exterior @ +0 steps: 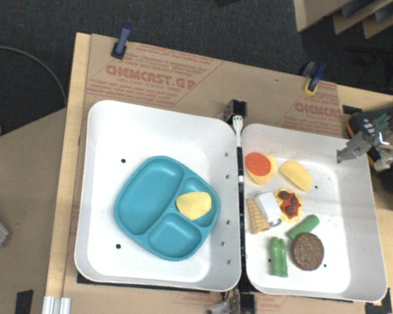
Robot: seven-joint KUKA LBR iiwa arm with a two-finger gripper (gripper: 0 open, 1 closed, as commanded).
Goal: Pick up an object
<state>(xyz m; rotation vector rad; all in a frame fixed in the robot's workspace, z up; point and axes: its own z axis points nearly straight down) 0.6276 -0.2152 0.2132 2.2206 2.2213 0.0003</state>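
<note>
While the bench [195, 78] is being viewed from above at a slant, two shallow white bins are being seen side by side on it. The left bin [110, 138] is being occupied by a teal divided plate [147, 204], and a pale yellow piece [194, 204] is being carried in that plate's right compartment. The right bin [362, 240] is being filled with small food-shaped items toward its left half. At the far side of that group, an orange-red round piece [258, 165] is being flanked on its right by a yellow oval piece [296, 174]. Nearer the viewer, a ridged tan piece [256, 215] is lying just beside a white block [269, 204] and a small slice with red topping [289, 203]. A brown round cookie [308, 251] is being touched at its far edge by a green piece [303, 226], and a second green piece [278, 256] is lying just left of the cookie. The gripper [353, 147] is being held over the far right corner of the right bin, well apart from the items; nothing is being seen between its fingers, and how far they are parted cannot be told. Two blue clamps [122, 39] are being used at the far edge of the bench.
</note>
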